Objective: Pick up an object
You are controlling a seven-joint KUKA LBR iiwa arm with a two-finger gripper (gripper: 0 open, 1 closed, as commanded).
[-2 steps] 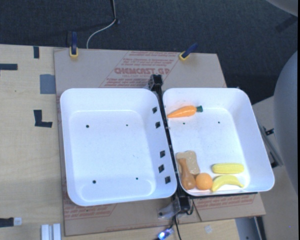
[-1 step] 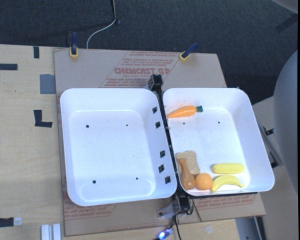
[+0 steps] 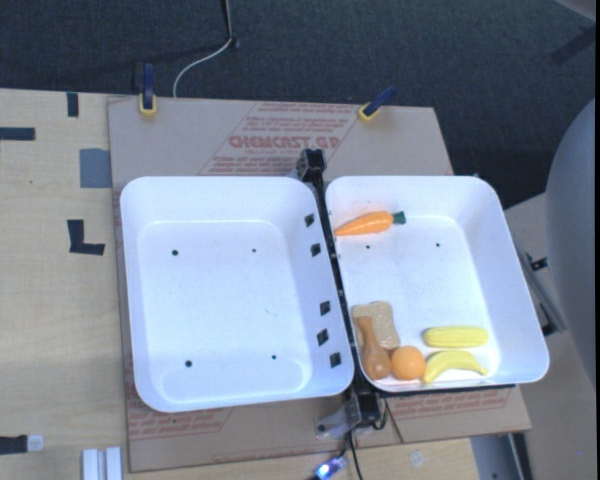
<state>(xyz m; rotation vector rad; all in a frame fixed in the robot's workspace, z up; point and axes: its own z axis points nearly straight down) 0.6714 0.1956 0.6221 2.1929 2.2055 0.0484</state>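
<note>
Lying in the right bin: five small toy foods, all loose on the white floor, none lifted.
Arm: a blurred grey bulk (image 3: 572,238) along the view's right side, just beyond the right bin's outer rim.
Gripper: I cannot tell whether it is wide, narrow or holding anything, so places below are given by the arm's side.
Right bin (image 3: 505,268): the bin nearer the arm; its outer rim lies just beside the grey bulk.
Carrot (image 3: 365,224): orange with a green tip, lying flat at the bin's far edge from the arm, close to the seam between the bins, well apart from the other foods.
Tan block (image 3: 377,323): near the front corner away from the arm, with a brownish part below it.
Orange ball (image 3: 408,364): touching the tan block's lower end, on the arm's side of it.
Yellow corn-like piece (image 3: 455,337): near the front rim, closer to the arm than the ball.
Banana (image 3: 452,366): just below the corn-like piece, its end beside the ball.
Left bin (image 3: 140,298): the bin farther from the arm, joined to the right bin along a row of black clips (image 3: 325,308).
Cardboard sheet (image 3: 270,143): under both bins, red print on it, held by two clamps (image 3: 146,93) at its far edge.
Counter (image 3: 40,318): pale wood with dark tape marks.
</note>
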